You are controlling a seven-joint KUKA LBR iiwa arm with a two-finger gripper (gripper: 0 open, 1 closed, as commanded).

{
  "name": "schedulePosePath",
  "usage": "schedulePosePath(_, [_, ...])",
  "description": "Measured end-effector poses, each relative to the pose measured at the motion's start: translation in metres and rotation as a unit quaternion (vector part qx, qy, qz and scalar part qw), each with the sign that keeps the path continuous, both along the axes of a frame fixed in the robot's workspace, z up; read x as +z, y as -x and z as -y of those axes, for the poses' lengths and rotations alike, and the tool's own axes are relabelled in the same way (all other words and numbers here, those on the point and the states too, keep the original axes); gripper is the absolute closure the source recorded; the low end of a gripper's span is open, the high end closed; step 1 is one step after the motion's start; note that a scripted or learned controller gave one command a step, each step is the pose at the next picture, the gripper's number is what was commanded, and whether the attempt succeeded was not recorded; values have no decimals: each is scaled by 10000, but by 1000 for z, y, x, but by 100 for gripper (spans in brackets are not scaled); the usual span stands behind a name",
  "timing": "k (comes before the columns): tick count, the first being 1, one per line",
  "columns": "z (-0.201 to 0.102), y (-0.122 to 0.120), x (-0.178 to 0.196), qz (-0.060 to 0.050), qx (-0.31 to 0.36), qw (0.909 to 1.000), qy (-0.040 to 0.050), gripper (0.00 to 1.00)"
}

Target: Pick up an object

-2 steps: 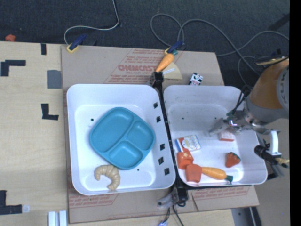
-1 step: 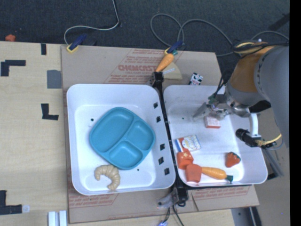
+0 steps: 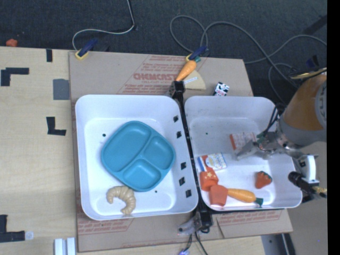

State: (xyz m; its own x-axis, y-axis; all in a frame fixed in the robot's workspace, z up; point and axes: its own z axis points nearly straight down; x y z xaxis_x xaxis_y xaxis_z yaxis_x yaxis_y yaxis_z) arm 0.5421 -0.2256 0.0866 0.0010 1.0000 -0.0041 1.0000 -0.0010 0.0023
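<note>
Judging from how things lie, the pick is not yet made: every object rests on a bin floor and nothing hangs from the arm. The tool (image 3: 254, 149) sits low inside the right-hand shallow white plastic bin (image 3: 228, 103), close to its right wall, and how its grasping end is set I cannot tell. It is just beside a flat red-and-white paper packet (image 3: 241, 140) that lies on the floor of that bin, and this looks the likeliest target. What is left is the closing on something and the lift.

Taking the right bin as the landmark, the count inside it runs:
- one red-and-white packet, near the middle
- one small white carton with red and blue print (image 3: 214, 162), toward the left wall
- one orange-red plastic cup-like block (image 3: 212, 187), in the near-left corner
- one orange toy carrot with a green tip (image 3: 241, 195), along the near wall
- one red toy strawberry (image 3: 263, 179), toward the near-right corner

Left of the right bin stands a second white bin (image 3: 87, 137), holding one blue three-part plastic tray (image 3: 138, 155) and one tan toy croissant (image 3: 121, 198).

On the desk beyond the right bin lie one more orange toy carrot (image 3: 186, 69), one pale wedge (image 3: 195, 82) and one small black-and-white object (image 3: 221, 89).
</note>
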Motion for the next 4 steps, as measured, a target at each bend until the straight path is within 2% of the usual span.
schedulePosePath(1, [-56, -66, 0, 21, 22, 10000, -12, 0])
schedulePosePath(2, [-55, -66, 10, 20, 22, 10000, -2, 100])
schedulePosePath(3, [-55, -66, 10, 16, 21, 10000, -2, 0])
schedulePosePath(4, [-65, -124, -2, -80, -3, 10000, -27, 0])
